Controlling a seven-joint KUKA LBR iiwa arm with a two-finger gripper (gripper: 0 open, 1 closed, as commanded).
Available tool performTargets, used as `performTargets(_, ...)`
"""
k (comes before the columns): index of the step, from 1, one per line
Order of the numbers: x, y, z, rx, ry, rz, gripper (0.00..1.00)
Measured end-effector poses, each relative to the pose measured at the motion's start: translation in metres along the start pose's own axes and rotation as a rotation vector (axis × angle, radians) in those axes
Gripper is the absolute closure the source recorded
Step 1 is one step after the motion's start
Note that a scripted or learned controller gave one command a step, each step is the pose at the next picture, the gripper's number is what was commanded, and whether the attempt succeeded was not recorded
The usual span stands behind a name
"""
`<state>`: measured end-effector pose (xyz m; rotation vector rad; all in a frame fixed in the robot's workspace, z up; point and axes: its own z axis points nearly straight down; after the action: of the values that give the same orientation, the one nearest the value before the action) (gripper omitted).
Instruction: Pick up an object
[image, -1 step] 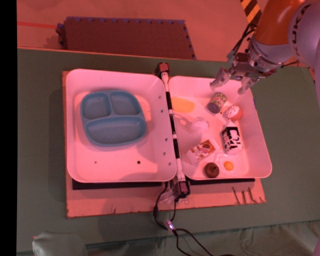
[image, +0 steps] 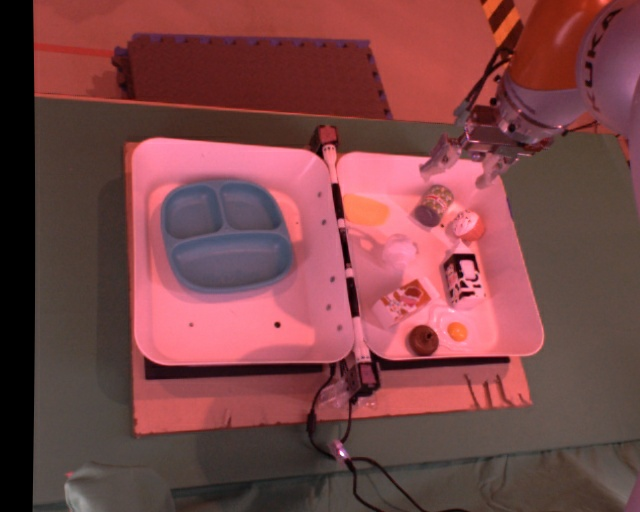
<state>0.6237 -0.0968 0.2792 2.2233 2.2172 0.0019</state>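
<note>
My gripper (image: 464, 165) hangs above the far edge of the right bin (image: 520, 310), fingers spread open with nothing between them. Just below it lies a small green-labelled can (image: 435, 205). Beside the can sits a white and orange cup (image: 467, 226). Further down are a black and white carton (image: 464, 279), a small clear cup (image: 399, 249), a yellow piece (image: 365, 209), a flat snack packet (image: 404, 301), a brown doughnut (image: 423, 340) and a fried-egg toy (image: 457, 331).
The left bin (image: 180, 330) holds a blue divided plate (image: 228, 235). A black and white divider bar (image: 344, 250) runs between the bins. Cables (image: 345, 440) trail off the front of the board. A dark mat (image: 250, 75) lies behind the bench.
</note>
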Motion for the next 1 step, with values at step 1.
performTargets(1,-0.0046,0.0068,0.0575,0.006,-0.001,0.002,0.00)
